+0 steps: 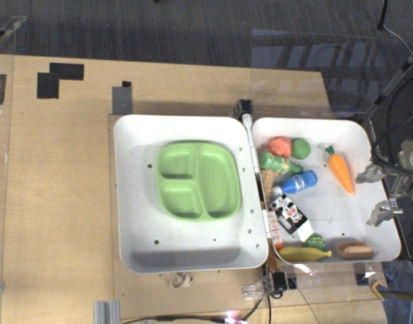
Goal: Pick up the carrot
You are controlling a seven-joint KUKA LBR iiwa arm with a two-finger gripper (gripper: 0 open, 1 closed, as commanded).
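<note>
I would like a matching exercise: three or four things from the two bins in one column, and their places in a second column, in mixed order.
Things:
1. carrot
2. green plate
3. banana
4. blue bottle

Places:
A. near edge of the right bin
B. middle of the left bin
C. right bin, between carrot and divider
D. right bin, nearest the gripper

Pairs: 1-D, 2-B, 3-A, 4-C

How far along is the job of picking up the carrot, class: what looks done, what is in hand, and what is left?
Done: nothing yet; the carrot lies flat in the right bin, apart from the other toys. In hand: the claw sits at that bin's right edge, beside the carrot and not touching it, with nothing between its fingers. Left: move over the carrot, close on it and lift it.
</note>
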